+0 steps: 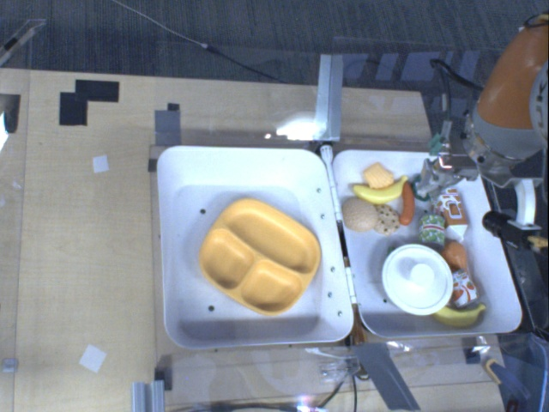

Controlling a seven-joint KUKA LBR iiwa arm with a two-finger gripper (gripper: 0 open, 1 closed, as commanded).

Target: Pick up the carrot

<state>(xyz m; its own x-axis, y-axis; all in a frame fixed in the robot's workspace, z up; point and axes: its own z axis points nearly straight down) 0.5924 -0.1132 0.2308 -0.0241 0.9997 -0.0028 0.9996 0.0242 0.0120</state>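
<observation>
Hovering gripper (431, 177) over right bin (506, 316), just beside carrot (407, 202). Carrot lying between banana (379, 192) and carton (452, 206), above white bowl (417, 278). Finger opening: cannot tell. Yellow tray (257, 254) sitting in left bin (184, 316).

A small, slender orange-red toy carrot (407, 203) lies flat in the right-hand white bin, near its upper middle. Its length runs roughly top to bottom in the view, its upper end touching a yellow banana.
</observation>
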